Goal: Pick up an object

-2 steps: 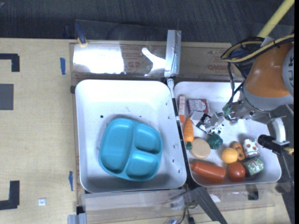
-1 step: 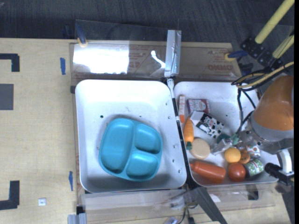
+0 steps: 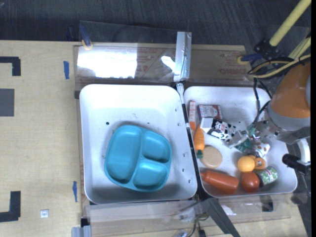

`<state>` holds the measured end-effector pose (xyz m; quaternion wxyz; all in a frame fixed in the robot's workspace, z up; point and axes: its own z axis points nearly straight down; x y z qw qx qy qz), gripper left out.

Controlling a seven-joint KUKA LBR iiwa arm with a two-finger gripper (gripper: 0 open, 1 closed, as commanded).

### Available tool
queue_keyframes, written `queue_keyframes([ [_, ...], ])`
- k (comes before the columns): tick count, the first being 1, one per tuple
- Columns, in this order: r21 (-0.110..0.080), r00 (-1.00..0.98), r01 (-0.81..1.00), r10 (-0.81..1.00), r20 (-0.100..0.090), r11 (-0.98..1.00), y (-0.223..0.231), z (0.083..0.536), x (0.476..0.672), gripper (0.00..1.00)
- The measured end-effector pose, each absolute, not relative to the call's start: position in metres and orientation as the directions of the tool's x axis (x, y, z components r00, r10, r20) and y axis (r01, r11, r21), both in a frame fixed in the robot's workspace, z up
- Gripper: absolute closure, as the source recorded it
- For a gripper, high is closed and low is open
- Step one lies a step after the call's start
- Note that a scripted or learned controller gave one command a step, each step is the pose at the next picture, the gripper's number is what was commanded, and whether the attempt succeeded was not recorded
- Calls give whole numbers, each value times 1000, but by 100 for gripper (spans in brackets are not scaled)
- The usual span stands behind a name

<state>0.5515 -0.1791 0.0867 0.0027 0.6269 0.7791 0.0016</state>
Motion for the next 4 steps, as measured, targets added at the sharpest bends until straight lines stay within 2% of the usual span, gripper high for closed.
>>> queue_keyframes([
  [1, 6, -172, 985, 985, 8, 171, -206, 87, 614, 0],
  [2, 11, -173, 985, 985, -1, 173, -208, 99, 616, 100],
  [3, 1, -147, 989, 989, -1, 147, -224, 121, 580, 100],
  [4, 0, -153, 988, 988, 7, 153, -219, 119, 581, 0],
])
